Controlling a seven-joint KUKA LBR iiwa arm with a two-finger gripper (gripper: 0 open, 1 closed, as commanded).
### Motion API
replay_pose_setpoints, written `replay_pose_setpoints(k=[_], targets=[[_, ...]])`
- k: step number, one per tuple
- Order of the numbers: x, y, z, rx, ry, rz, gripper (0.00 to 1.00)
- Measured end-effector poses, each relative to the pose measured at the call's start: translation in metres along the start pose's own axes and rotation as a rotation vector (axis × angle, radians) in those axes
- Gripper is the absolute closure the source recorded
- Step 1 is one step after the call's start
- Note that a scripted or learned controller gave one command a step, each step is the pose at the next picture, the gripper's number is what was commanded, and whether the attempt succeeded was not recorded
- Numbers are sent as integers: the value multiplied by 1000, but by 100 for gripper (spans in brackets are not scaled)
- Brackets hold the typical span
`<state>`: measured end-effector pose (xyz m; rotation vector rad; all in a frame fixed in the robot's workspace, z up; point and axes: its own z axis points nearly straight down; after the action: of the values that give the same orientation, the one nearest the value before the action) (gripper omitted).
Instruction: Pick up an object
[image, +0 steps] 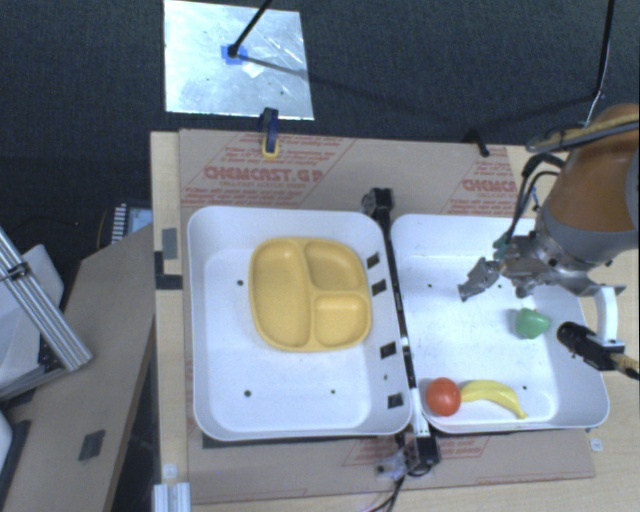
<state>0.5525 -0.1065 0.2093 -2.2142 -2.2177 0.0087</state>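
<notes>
Two toy fruits, an orange-red tomato (443, 397) touching a banana (494, 396), lay nearest us at the lower edge of the right bin (580, 410). Above them, toward the frame's right, we saw a green object (531, 323). Higher still, the gripper (497, 277) hovered over bare bin floor, fingers apart, holding nothing. Left, a yellow divided plate (308, 294) sat in the left bin (215, 350).

Yellow tray (305, 293) — orange-red ball (443, 397) — green piece (531, 323).
</notes>
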Motion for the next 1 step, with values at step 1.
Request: replay_pose_setpoints(k=[1], targets=[[0, 2, -5, -11, -1, -2, 0]])
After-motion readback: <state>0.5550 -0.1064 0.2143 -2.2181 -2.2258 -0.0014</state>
